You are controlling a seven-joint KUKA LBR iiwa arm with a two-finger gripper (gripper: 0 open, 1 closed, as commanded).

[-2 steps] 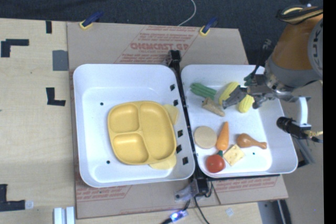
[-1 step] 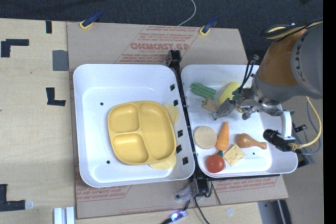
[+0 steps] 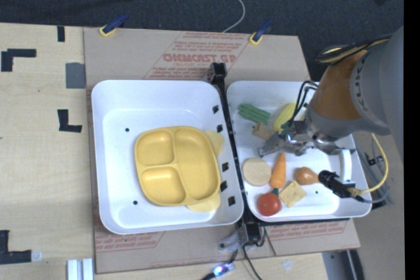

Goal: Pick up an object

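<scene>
Left bin (image 3: 111,141) holds one yellow divided tray (image 3: 176,164), lying over a pale yellow sheet (image 3: 205,204) whose edges show at its right and lower sides. Right bin (image 3: 354,210) holds the candidate objects, all crowded in its left half: one green piece (image 3: 253,113), one yellow piece (image 3: 285,116), one small brown piece (image 3: 262,131), one cream disc (image 3: 256,172), one carrot (image 3: 279,170), one tomato (image 3: 268,204), one cheese cube (image 3: 293,194), one brown oval (image 3: 305,175). The gripper (image 3: 272,147) sits low among them, just above the carrot's top end and just right of the brown piece; whether it is released or clenched cannot be told, and nothing is seen held. Risks, as judged: the items lie touching or just beside one another, so a closing grasp may catch two at once or nudge the carrot aside into the disc. Rounded items such as the tomato may roll off. The bin divider is near, limiting approach from that side.
</scene>
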